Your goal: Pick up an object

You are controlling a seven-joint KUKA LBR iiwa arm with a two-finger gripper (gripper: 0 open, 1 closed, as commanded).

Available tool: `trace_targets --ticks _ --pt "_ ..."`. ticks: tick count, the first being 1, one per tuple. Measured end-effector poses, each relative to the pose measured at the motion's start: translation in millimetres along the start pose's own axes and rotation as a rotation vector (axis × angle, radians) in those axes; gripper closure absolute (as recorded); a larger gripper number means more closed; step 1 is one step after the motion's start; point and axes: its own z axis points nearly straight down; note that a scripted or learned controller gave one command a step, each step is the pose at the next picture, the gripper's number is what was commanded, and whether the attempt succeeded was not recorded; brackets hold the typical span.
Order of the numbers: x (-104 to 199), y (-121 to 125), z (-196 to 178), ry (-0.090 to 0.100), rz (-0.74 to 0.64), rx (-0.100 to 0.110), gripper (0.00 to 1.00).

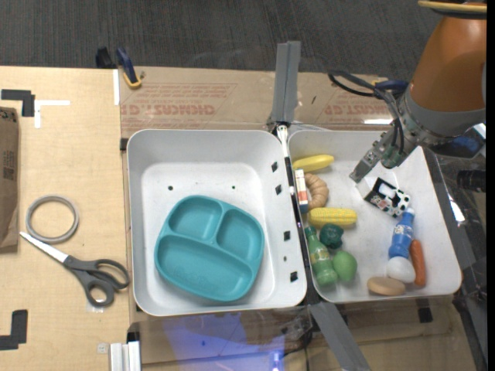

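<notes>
Hand (370, 163) poised over the upper part of the right bin (433, 284), tilted down toward the left, nothing visible between the tips; cannot tell whether spread or pinched from this angle. Just below and to the right, apart from the tips: a small black-and-white toy (387, 196), the nearest candidate. Further left along the dividing wall: a banana (313, 162), a knobbly tan piece (315, 185), a corn cob (332, 216), a dark green vegetable (332, 235), a green bottle (317, 257) and a lime-green fruit (345, 266). Toward the near right corner: a blue-and-white bottle (401, 246), a thin orange piece (418, 260) beside it, a tan oval (385, 286).

Best approach, as a judgement: pick the black-and-white toy, since open floor lies around it; square up above it, drop straight, close across the narrow side, lift slowly. Better to avoid the crowded column by the divider, where neighbours touch and a closing grip could nudge two at once.

Left bin (147, 161) carrying a teal divided plate (209, 246). Both bins on a desk (62, 114) of pale wood with brown cardboard at the back. On the desk, well left: a tape roll (52, 218) and scissors (77, 267). Dark carpet beyond.
</notes>
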Motion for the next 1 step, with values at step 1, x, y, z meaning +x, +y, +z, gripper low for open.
trace_targets --ticks 1 --pt "-6.8 -55.0 144.0 0.002 -0.496 -0.001 1.0"
